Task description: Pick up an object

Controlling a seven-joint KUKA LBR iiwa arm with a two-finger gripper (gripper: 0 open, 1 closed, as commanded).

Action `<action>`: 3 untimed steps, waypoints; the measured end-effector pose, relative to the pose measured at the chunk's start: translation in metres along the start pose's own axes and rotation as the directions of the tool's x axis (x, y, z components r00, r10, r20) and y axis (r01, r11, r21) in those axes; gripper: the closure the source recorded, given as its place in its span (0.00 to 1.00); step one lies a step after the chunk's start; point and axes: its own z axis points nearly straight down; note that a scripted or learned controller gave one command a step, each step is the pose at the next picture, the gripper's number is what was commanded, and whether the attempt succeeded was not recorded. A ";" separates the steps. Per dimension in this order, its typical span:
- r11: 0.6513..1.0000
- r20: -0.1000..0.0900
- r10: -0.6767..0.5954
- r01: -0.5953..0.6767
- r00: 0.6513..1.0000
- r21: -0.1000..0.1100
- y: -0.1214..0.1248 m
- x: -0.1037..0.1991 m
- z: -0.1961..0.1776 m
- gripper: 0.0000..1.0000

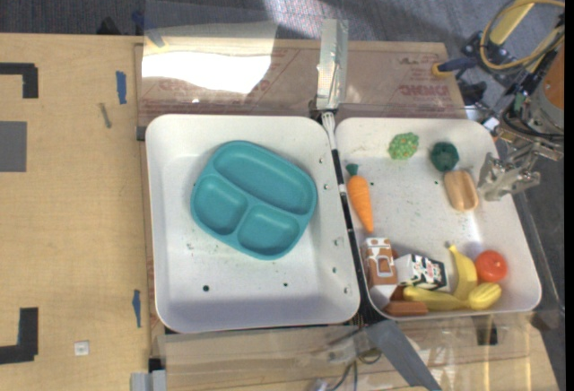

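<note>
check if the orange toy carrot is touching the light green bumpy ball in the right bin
Apart. The camera view shows bare white bin floor between the orange toy carrot by the bin's left wall and the light green bumpy ball further back.

Arm in from the right, mostly cropped by the frame edge. Gripper point(504, 176) at the right edge, metal fingers point(491, 174) pointing left. Yellow and black cables looped above the wrist.
</note>
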 end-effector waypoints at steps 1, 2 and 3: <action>1.000 0.001 -0.001 0.001 1.000 -0.009 0.088 -0.021 0.091 1.00; 0.965 0.005 -0.263 0.263 0.965 -0.007 0.020 -0.025 0.047 1.00; 0.968 0.006 -0.252 0.252 0.968 -0.003 -0.034 -0.084 0.092 1.00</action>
